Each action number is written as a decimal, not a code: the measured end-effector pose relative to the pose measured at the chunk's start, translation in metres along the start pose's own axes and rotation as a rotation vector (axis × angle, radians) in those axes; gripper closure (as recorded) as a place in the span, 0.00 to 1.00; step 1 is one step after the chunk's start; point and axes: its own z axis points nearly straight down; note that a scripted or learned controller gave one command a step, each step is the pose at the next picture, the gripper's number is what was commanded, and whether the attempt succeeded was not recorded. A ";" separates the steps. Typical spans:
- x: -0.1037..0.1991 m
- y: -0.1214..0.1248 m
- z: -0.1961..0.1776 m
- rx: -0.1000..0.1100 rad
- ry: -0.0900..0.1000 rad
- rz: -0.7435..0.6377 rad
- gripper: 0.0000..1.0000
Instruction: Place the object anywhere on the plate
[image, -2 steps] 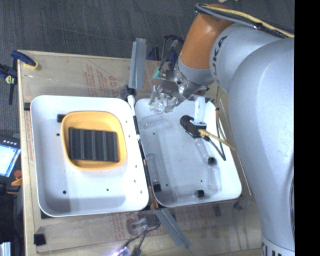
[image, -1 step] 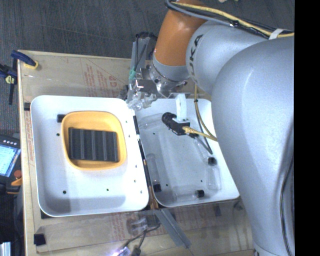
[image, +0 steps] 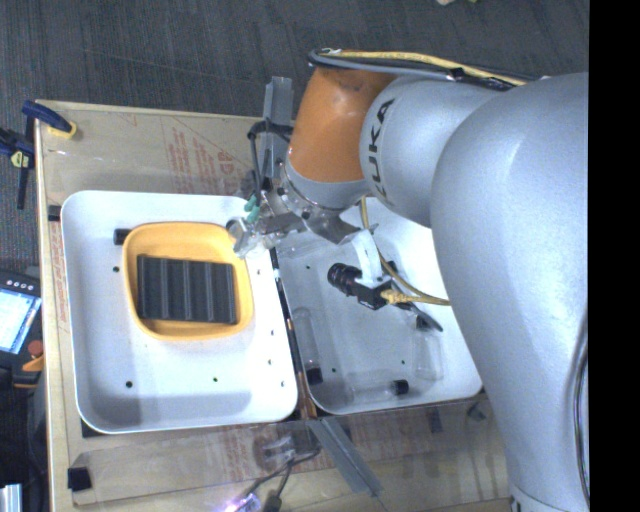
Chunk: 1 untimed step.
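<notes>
Two white bins sat side by side on the tabletop (image: 150, 150), and the yellow plate (image: 180, 238) lay in the left bin (image: 100, 390), toward its far half. The plate was a rounded rectangle with a dark ribbed panel (image: 188, 290) filling its middle.

The grey arm (image: 500, 230) came in from the right, bulky and bent over the right bin (image: 380, 390), hiding most of that bin's far side. Its orange band (image: 335, 120) sat just beyond the plate's far right corner, and from there the wrist angled down and toward the plate. The pincer (image: 243, 232) hung right at the plate's far right corner, close to the seam between the two bins. Something small and teal-green (image: 252, 208) showed at the pincer, but it was too small and cluttered there to make out what it was, or whether it was gripped. I could not tell whether the pincer was spread or pressed together.

A black fitting with a yellowish cable (image: 360, 283) hung from the arm to the right of the plate, over the right bin.
</notes>
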 end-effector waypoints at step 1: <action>-0.001 0.000 0.000 -0.001 -0.001 0.001 0.00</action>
